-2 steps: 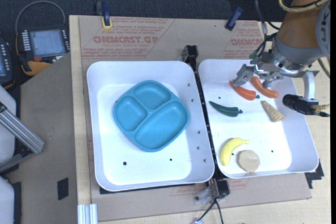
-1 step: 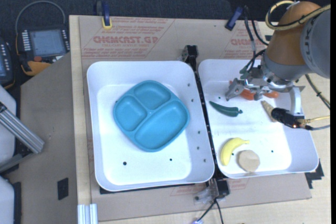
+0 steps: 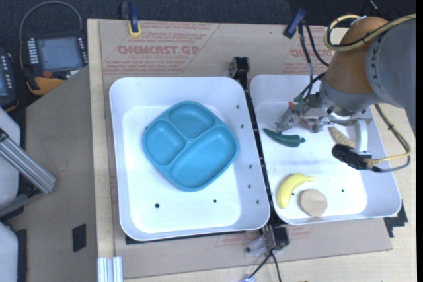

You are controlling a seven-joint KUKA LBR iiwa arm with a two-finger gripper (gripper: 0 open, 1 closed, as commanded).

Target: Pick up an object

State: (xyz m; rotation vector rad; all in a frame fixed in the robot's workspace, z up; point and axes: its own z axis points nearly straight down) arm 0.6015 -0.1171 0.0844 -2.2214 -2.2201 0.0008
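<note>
Arm (image 3: 377,66) reaches in from the right, low over the right bin (image 3: 317,168). The end effector (image 3: 289,119) hangs at the bin's upper left part, just above a dark green pepper (image 3: 284,137), and the tip looks very close to it. Touching or just apart? Too tangled with metal and cable to say. Open or closed? Cannot tell from this angle either, and nothing is visibly gripped.

The pepper lies flat on the bin floor near the left wall. Toward the front edge there's a banana (image 3: 291,187), with a round tan piece (image 3: 312,201) touching its right side. A pale beige scrap (image 3: 340,136) peeks out beneath the wrist, partly covered, and what it is stays unclear.

Over in the left bin (image 3: 132,109), a blue divided plate (image 3: 190,145) sits near the middle. The arm's upper part is cut off at the right edge.
</note>
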